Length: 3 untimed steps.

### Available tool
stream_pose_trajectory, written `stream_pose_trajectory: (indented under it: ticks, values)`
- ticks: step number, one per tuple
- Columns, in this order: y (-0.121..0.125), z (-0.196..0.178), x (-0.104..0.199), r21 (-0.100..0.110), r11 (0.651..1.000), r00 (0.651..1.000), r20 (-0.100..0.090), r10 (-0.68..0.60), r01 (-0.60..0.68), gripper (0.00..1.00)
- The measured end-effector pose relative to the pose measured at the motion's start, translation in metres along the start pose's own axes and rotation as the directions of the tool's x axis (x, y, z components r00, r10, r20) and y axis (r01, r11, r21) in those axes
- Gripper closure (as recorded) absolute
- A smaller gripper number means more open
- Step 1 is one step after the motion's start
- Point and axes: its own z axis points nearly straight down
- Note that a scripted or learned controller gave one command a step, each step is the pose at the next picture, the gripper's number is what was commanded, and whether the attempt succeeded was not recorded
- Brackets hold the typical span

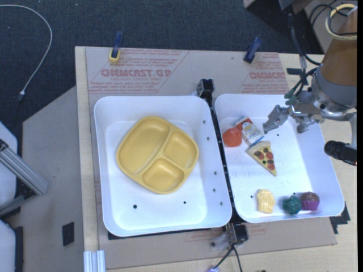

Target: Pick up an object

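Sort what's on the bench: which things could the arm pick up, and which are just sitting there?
Candidates for picking, all in the right bin:
pizza slice
orange-red piece
small carton
yellow piece
green piece
purple piece
The gripper hangs near the carton.

Just lying about:
yellow divided plate in the left bin

Bright even overhead light, soft shadows, slight blur.

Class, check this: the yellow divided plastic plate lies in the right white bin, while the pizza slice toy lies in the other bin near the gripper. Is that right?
Not quite. The camera view shows the yellow divided plastic plate lying in the left white bin, not the right one. The pizza slice toy does lie in the other bin, the right white bin, near the gripper.
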Motion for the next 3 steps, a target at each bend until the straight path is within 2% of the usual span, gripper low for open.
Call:
stream_pose_trajectory:
  ticks: [1,3]
  values:
    - [0.002,-0.007,0.000,-0.014,1.000,1.000,0.001,-0.002,0.002,0.00]
    - [0.001,0.092,0.014,-0.007,1.000,1.000,-0.001,-0.002,0.002,0.00]
